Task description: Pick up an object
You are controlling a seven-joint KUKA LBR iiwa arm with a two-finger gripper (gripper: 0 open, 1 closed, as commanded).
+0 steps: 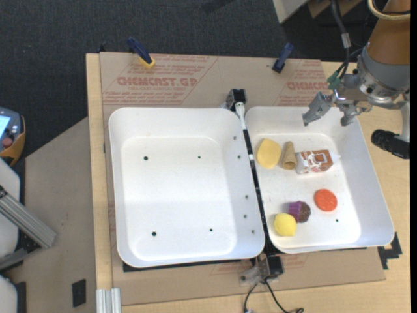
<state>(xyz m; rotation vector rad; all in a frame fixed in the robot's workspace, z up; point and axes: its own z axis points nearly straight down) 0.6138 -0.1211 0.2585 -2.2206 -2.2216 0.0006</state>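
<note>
1. The arm point(389, 44) reaches in from the upper right, its orange band above the grey wrist
2. The gripper point(333, 109) hangs over the far edge of the right bin point(371, 194); its two fingers point(315, 109) are spread apart with nothing between them
3. The right bin carries six things, all clear of the gripper and nearer the camera
4. A yellow lump point(268, 153) lies close to the bin's left wall, with a tan cone point(288, 155) just beside it on the right
5. A brown-and-white pack point(314, 162) touches the cone's right side
6. An orange ball point(326, 200) sits apart, towards the near right of the bin
7. A purple piece point(299, 210) lies left of the orange ball, touching a yellow ball point(285, 224) that sits nearest the front wall
8. The left bin point(124, 194) lies alongside, the two bins meeting along a dark seam
9. Both bins rest on a cardboard sheet point(195, 70) with red print, on the tabletop point(404, 194); two blue clamps point(141, 52) grip the sheet's far edge
</note>
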